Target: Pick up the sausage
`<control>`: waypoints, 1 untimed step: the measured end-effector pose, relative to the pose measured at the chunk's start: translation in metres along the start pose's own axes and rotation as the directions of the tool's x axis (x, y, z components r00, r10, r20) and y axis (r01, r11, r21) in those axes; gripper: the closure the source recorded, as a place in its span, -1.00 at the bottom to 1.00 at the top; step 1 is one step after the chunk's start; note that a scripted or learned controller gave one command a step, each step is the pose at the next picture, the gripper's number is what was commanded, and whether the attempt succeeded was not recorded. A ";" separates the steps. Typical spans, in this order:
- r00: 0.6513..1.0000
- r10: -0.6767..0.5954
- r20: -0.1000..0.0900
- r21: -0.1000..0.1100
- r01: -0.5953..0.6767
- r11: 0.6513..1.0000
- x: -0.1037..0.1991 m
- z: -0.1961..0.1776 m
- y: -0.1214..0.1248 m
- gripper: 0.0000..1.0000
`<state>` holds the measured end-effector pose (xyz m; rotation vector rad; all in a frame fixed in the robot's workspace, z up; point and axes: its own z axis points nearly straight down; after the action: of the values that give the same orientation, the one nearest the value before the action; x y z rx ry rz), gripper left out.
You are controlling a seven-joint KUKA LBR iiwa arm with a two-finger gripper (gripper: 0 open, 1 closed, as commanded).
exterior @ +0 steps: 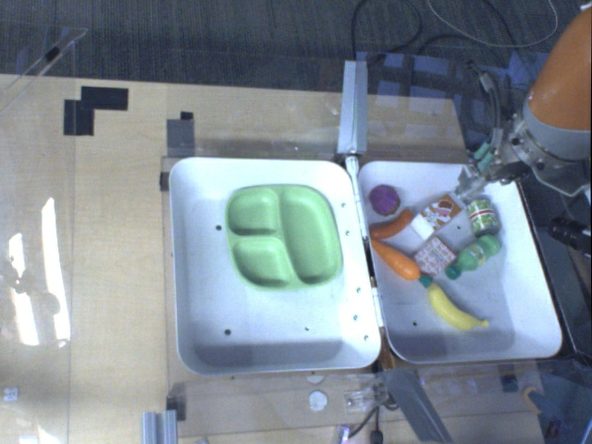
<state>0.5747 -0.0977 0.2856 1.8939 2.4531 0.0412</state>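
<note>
The arm [564, 81] runs off the right edge, so most of it is cut off. Its jaws are too blurred to read. The sausage [392, 224] disappears under a small packet [440, 213].

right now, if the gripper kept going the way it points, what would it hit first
Probably the small can just below the gripper, in the right bin; the sausage lies farther left. Depth is hard to judge.

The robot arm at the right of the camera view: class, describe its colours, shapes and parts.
The arm has a large rounded orange band above a grey ring-shaped wrist section. Below that, a pale metallic two-finger gripper narrows towards its tip. Thin dark cables run alongside the gripper's upper part. No markings are legible.
</note>
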 end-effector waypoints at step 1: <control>1.000 -0.004 0.004 -0.010 0.004 1.000 -0.001 -0.012 0.003 1.00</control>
<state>0.5770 -0.0977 0.2976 1.8834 2.4489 0.0490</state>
